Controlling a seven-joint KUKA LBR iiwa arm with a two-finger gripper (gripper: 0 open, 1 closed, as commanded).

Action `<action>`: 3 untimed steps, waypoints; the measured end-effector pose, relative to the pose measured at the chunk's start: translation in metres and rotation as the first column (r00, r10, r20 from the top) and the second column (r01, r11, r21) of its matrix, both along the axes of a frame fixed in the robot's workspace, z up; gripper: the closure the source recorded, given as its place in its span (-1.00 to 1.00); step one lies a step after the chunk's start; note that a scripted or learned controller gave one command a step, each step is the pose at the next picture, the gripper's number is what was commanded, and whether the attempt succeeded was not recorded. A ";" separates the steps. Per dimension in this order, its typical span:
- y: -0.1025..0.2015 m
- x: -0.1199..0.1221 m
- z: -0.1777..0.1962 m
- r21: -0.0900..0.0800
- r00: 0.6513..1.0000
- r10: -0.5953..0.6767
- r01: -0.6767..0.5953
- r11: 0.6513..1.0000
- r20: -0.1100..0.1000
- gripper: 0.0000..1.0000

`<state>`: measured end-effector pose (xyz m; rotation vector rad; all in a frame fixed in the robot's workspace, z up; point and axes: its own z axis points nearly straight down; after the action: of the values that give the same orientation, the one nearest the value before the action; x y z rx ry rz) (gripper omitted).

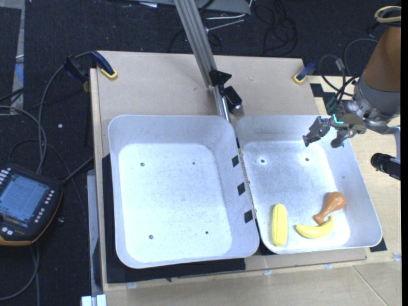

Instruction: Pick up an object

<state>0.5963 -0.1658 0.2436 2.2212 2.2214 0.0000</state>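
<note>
In the right bin, near its front edge, lie three objects: a yellow corn cob, a yellow banana and a brown chicken drumstick. My gripper hangs over the bin's back right corner, well behind those objects. Its two dark fingers stand apart, open, with nothing between them.
The left bin sits beside the right one, their rims meeting in the middle. A metal pole rises behind the bins. Clamps mark the bench's back corners, and a teach pendant lies off the bench at left.
</note>
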 end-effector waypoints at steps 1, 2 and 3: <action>0.000 0.000 0.000 0.000 1.000 0.000 0.000 1.000 0.000 -1.00; -0.009 0.001 -0.058 0.001 1.000 -0.001 0.001 1.000 -0.005 -1.00; -0.008 -0.006 -0.120 0.001 1.000 0.000 0.000 1.000 -0.006 -1.00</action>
<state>0.5901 -0.1736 0.1239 2.2248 2.2247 -0.0048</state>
